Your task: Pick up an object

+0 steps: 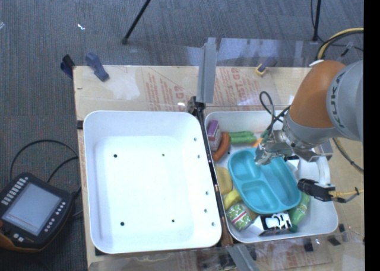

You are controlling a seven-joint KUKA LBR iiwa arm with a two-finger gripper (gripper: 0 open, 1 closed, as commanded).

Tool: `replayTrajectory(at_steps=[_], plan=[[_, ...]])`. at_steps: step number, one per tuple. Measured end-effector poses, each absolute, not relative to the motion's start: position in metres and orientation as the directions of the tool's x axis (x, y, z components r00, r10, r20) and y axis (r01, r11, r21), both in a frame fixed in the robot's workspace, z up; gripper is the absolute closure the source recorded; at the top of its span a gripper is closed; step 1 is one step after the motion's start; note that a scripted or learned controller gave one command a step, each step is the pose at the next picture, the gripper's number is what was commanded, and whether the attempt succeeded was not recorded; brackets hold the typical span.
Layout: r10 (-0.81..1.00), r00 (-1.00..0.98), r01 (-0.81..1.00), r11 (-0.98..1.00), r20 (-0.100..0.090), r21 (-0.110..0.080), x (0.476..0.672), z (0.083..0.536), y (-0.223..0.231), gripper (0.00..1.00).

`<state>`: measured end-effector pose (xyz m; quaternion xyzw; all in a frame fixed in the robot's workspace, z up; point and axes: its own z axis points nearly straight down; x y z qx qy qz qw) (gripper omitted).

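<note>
Gripper (265, 156) low in right bin (330, 223), at far rim of blue divided tray (264, 184), finger state indiscernible, left bin (95, 145) alongside.

Hidden and cut-off parts around the right bin

The arm (323, 101) runs out past the right edge, and its wrist covers the gripper (265, 156), so its tip cannot be made out above the blue tray (264, 184). That tray lies over much of the right bin (328, 221), burying parts of the yellow items (225, 188), the green packet (239, 215) and the green item (301, 206). The black-and-white object (277, 222) is too small to identify. The pendant (29, 207) is clipped at the left edge.
</note>
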<state>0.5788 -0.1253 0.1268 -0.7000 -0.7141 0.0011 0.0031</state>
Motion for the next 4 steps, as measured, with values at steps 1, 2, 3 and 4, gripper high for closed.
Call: replayTrajectory(at_steps=[1, 2, 3, 4], plan=[[1.0, -0.019, 1.0, 0.019, 0.003, -0.006, 0.579, 0.127, -0.125, 0.0], [1.0, -0.02, 1.0, 0.02, 0.004, -0.008, 0.579, 0.136, -0.125, 1.0], [0.994, -0.108, 0.994, 0.108, -0.005, 0.012, 0.544, 0.093, -0.178, 1.0], [0.928, -0.371, 0.928, 0.371, 0.001, 0.001, 0.513, 0.193, -0.198, 1.0]])
